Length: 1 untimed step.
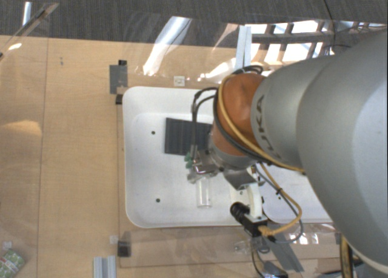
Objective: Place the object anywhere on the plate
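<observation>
**Fig. — Approach or pick stage over the left bin; nothing on the plate yet**

Step in hand, judged from layout: early in the task, approx. at pick or carry, not at release. Dark square plate [177,135] lying flat on the floor of the white bin [142,204], toward its far side, with its visible top bare. Right edge of plate hidden under the wrist.

Task's thing: not identified w/ certainty. Only candidate is a small clear piece [204,196] just near of the gripper [201,175], upright-looking, over bare bin floor and near-right of the plate. Cannot tell whether a separate object or part of the tool, nor whether resting on the floor or lifted off it.

Tool state: cannot tell whether apart, together or clamped on anything, since the wrist body blocks the line of sight from above. No hold claimed.

Next move, as judgement: if the clear piece is the object and is secured, a short shift to the far-left to bring it over the plate, then lower and let go. If not secured, re-align over it and descend first. Little travel needed either way, as plate and gripper sit near each other.

Arm [327,125] pose: reaching in from the right, big grey link across the right half of the view. Orange band above the wrist, approx. over the bin's far-right part. Wrist pointed down at the bin floor. Yellow and black cables [285,225] looping off the wrist toward the near side.
</observation>
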Available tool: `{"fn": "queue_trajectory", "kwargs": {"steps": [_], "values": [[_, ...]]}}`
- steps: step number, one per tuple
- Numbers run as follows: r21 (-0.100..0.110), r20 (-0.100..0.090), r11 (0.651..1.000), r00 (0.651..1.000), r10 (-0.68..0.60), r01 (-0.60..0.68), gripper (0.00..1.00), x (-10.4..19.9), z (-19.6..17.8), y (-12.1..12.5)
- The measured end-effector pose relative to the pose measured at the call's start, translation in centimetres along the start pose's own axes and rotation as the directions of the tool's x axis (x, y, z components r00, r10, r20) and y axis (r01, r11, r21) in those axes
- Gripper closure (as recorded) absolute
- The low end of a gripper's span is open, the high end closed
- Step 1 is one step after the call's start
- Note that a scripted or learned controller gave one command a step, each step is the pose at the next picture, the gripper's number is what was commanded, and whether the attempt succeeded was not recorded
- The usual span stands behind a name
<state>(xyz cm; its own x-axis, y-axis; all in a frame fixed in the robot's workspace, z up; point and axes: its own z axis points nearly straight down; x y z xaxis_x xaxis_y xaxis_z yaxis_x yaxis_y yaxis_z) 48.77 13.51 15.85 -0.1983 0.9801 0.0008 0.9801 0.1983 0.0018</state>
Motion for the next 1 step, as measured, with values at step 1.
{"fn": "queue_trajectory", "kwargs": {"steps": [1], "values": [[-0.002, 0.0, 0.97, 0.97, 0.243, -0.243, 1.0, -2.34, -2.32, -0.44]]}}
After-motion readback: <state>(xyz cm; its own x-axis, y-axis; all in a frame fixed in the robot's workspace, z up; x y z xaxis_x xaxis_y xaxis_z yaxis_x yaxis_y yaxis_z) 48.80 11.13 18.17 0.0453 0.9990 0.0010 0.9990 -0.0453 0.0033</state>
